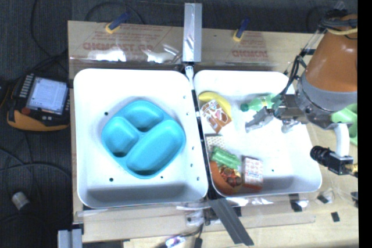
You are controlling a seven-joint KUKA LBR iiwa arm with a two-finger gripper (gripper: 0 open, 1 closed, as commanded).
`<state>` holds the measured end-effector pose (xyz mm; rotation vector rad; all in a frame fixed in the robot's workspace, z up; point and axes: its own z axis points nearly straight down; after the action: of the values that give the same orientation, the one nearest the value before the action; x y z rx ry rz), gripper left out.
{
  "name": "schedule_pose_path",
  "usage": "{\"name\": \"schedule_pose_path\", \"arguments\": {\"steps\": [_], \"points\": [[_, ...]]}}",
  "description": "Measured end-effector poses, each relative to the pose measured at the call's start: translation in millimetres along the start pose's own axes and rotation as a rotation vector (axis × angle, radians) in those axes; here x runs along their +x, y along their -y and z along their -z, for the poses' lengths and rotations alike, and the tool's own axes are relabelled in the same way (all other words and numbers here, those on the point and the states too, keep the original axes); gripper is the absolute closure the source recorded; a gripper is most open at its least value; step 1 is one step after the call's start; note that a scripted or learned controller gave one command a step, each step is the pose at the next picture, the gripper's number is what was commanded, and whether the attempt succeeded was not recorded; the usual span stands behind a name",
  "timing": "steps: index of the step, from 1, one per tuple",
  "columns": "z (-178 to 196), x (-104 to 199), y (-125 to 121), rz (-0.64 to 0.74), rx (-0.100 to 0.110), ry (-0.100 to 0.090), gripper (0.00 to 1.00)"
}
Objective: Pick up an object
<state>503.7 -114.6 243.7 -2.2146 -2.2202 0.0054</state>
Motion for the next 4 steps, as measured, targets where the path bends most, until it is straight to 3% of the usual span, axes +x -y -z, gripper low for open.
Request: {"name": "schedule_pose_path", "arguments": {"steps": [1, 2, 3, 4], "points": [[-15.5, 17.1, 6.5, 0.107, 0.0, 0.001, 0.0], [-41.1, 17.7, -47.1, 0.032, 0.0, 0.0, 0.0], [-137.1, -9.2, -96.8, 0.018, -0.004, 0.001, 0.0], [-156.3, -15.6, -163.8, 0.071, 0.013, -0.001, 0.0]]}}
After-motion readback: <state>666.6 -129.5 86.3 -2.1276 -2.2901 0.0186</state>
